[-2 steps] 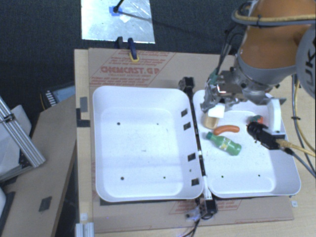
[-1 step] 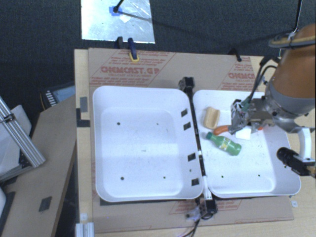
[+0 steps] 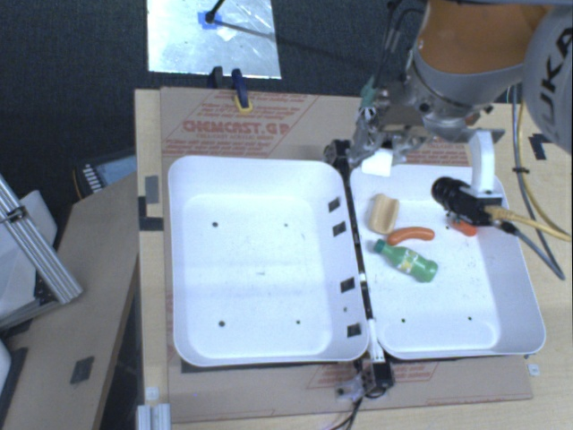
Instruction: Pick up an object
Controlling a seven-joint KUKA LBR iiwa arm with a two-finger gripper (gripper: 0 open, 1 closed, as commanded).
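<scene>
The things to pick from all lie in the right bin [image 3: 528, 316], in its far half. A tan block [image 3: 384, 213] with round corners, like a bit of bread, sits near the bin's left wall. Just to its near right lies a smooth orange stick [image 3: 412, 235], shaped like a little sausage. Right beside that, a bit nearer, a green bottle [image 3: 407, 262] lies on its side with a yellow patch on it. A small red bit [image 3: 464, 228] lies farther right, apart from these three.

A small white piece [image 3: 377, 163] sits at the far left corner of this bin. The hand [image 3: 365, 149] hangs right over that corner, very close to the white piece. I cannot tell how wide the hand is, or if it holds or touches anything. The big grey and orange arm [image 3: 474, 34] comes in above it from the far right.

The left bin [image 3: 260, 267] is white, smooth and shallow, with round corners. Black clips [image 3: 340, 230] sit along the line where the two bins meet. Both bins rest on brown cardboard [image 3: 242, 122] with red letters, on the pale surface [image 3: 107, 285]. Far off lies a shiny silver sheet [image 3: 215, 25].
</scene>
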